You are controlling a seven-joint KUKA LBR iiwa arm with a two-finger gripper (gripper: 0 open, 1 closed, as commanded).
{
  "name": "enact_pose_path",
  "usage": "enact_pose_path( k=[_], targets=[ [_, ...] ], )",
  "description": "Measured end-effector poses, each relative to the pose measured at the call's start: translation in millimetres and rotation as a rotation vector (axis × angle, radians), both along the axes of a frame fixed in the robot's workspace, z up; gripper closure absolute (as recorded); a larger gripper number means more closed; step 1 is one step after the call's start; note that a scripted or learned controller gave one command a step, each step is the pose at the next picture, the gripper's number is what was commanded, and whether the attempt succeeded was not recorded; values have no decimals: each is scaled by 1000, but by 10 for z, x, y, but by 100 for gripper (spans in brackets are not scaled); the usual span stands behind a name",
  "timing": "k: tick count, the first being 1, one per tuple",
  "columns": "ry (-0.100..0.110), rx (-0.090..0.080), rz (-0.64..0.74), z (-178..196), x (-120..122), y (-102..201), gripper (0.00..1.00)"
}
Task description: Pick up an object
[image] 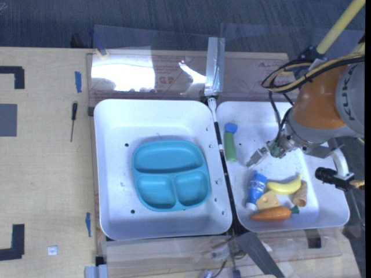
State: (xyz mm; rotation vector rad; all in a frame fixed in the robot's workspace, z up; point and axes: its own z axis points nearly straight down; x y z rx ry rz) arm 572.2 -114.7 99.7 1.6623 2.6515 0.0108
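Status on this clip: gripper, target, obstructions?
Gripper open, low over right bin, holding nothing. Banana, carrot, bottle clustered just below. Path unobstructed.

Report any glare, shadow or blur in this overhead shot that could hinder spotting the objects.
Camera view: strong white glare washes the clear panel behind the left bin; the blue tray is evenly lit, with soft shadow at its rim; the gripper looks slightly soft, so its finger state is unclear; the banana and carrot read sharply.

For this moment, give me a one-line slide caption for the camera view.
KUKA arm's gripper hovers in the right bin above toy food; blue divided tray sits in the left bin.
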Motion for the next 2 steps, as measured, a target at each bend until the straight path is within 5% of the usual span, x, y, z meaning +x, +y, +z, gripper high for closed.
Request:
enact_pose_path(
  k=[1, 2],
  targets=[
    [30, 4, 312, -93, 910, -381, 0],
    [10, -4, 514, 60, 214, -55, 0]
  ],
)
